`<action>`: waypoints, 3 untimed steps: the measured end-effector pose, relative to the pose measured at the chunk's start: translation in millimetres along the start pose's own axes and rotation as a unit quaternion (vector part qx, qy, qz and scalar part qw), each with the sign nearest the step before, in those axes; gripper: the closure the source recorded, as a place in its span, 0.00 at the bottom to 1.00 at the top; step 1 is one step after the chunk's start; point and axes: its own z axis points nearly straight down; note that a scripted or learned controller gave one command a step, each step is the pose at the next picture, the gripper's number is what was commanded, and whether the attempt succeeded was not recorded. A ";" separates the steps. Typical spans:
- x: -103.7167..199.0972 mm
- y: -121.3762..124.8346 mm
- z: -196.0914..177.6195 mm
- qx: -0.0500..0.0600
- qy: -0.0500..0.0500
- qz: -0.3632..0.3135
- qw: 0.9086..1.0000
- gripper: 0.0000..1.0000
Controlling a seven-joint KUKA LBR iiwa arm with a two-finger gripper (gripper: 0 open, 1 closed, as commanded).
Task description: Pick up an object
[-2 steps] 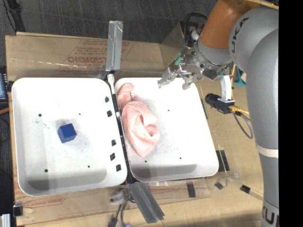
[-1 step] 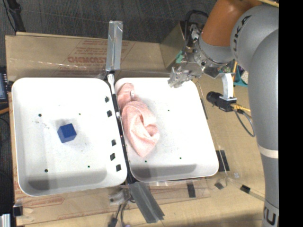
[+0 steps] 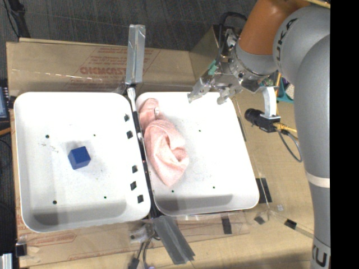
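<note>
Camera view: crumpled pink cloth (image 3: 164,147), blue cube (image 3: 79,157).

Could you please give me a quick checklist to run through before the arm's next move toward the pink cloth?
1. End effector carries nothing: ok, fingers spread apart.
2. Pink cloth lies inside the right bin: ok.
3. End effector above the cloth: not ok, it sits at the bin's far rim.
4. Cloth clear of the bin wall: not ok, it lies against the left wall.
5. Blue cube out of the way: ok, in the left bin.
</note>
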 end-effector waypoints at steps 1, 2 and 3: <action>-6.3 -23.9 -92.4 -0.004 -0.001 0.100 0.995 0.00; -7.5 -65.0 49.8 -0.001 0.000 0.089 0.996 0.00; 39.1 -98.9 97.7 -0.001 0.000 0.117 0.993 0.00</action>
